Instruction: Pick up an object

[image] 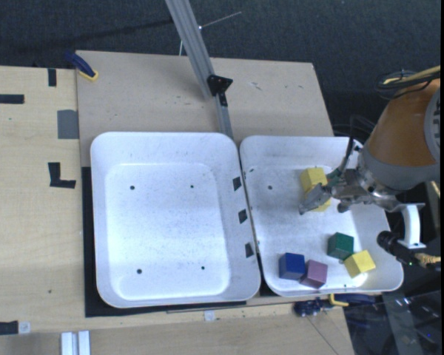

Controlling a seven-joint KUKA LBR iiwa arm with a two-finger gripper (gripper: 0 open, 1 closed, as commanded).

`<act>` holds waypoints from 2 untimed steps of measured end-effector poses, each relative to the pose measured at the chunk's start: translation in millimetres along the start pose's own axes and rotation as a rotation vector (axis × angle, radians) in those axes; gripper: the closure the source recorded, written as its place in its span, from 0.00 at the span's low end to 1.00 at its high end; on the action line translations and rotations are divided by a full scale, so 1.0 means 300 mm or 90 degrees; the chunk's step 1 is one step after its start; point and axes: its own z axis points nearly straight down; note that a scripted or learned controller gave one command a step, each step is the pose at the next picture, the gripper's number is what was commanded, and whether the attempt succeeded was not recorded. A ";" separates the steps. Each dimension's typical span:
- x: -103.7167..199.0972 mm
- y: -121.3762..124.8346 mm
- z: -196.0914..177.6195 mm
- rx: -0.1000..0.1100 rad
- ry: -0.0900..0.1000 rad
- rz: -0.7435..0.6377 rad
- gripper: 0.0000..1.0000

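1. yellow block (312, 178) lies in the right bin (281, 154), in the frame's right half, just above the gripper (316, 199).
2. the fingers (311, 203) angle down-left beside it; whether they are released or clenched, i cannot tell.
3. lower right in that bin: green cube (341, 244), second yellow cube (360, 262), blue cube (291, 265), purple cube (315, 273).
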 end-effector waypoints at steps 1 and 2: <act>-0.001 0.000 0.000 0.000 0.000 0.000 0.00; 0.005 0.000 0.145 0.002 -0.001 0.001 0.00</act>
